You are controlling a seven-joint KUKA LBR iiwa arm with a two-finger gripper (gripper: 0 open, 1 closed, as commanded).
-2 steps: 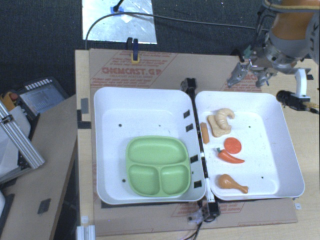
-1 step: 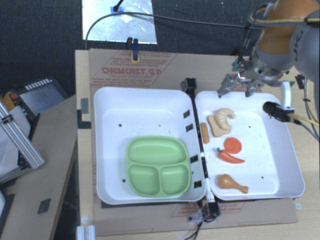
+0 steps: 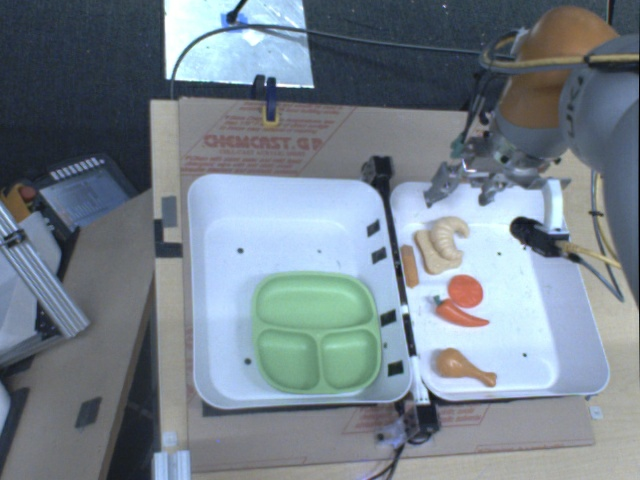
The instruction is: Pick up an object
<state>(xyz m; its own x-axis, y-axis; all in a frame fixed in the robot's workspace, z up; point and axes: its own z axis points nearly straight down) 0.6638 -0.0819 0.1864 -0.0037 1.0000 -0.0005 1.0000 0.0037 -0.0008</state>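
Two-finger metal gripper point(image 3: 463, 188) open, fingers spread, empty, above right white bin point(image 3: 570, 308) far edge. Pale beige curled croissant-shaped toy pastry point(image 3: 442, 242) just below gripper, lying in right bin, ridged, untouched.

I see my gripper point(image 3: 464, 190) hanging with fingers spread above the right bin's point(image 3: 575, 313) far edge, holding nothing, near the croissant point(image 3: 442, 242), tomato point(image 3: 465, 290), chili pepper point(image 3: 462, 314) and drumstick point(image 3: 464, 367), while a green divided plate point(image 3: 315, 330) sits in the left bin point(image 3: 230, 228).
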